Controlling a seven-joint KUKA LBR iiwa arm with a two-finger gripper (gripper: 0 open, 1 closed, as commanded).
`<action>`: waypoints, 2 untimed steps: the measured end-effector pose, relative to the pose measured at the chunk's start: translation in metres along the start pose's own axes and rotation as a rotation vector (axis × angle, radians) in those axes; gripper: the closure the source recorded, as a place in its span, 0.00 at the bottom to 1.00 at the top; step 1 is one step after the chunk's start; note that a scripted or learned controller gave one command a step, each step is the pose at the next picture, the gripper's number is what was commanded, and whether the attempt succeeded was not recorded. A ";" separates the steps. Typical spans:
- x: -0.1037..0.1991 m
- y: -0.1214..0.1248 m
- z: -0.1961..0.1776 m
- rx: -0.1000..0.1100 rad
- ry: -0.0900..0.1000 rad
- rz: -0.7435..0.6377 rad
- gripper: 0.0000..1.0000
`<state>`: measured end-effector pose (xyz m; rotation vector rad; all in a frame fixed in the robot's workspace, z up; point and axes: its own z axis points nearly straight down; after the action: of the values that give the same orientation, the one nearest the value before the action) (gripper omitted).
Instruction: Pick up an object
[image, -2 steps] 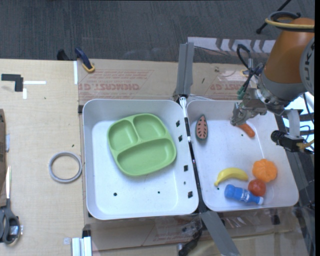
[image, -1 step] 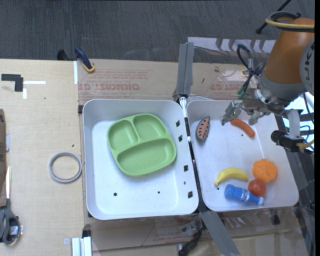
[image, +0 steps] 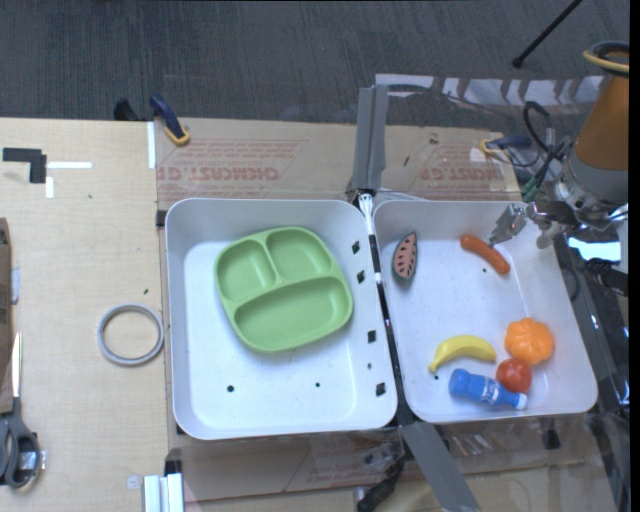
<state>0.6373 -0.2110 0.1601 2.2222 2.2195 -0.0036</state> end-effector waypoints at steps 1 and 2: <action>0.004 0.022 0.069 0.003 0.006 -0.008 0.00; 0.002 0.022 0.059 0.002 0.002 -0.010 1.00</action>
<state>0.6594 -0.2087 0.1006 2.2123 2.2327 -0.0037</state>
